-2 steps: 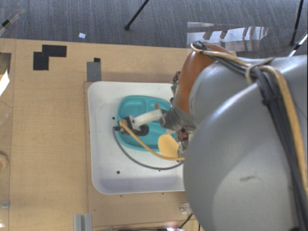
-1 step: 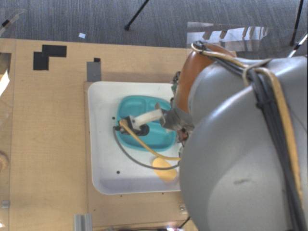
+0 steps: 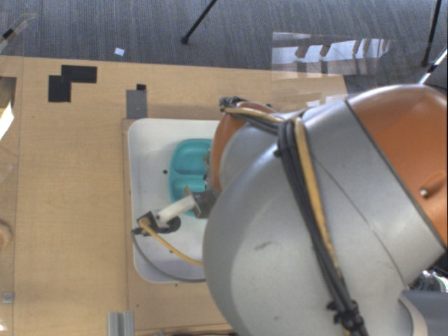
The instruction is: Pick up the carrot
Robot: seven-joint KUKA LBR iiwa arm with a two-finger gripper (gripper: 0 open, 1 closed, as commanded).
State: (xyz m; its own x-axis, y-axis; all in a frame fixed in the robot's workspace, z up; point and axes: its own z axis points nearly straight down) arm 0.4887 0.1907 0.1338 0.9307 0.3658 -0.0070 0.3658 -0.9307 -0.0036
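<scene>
Pale wooden tabletop [image 3: 70, 222] bears a shallow white plastic bin [image 3: 143, 187] with a teal moulded dish [image 3: 187, 166]. The bulky grey arm [image 3: 294, 243] hides where the carrot lies and whether the gripper [image 3: 205, 203] is open. The carrot is likely light, stiff and smooth: pinch it crosswise at mid-body.

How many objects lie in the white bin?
1: a teal dish in the bin, beside the arm. The arm covers much of the bin, so more may be hidden.
</scene>
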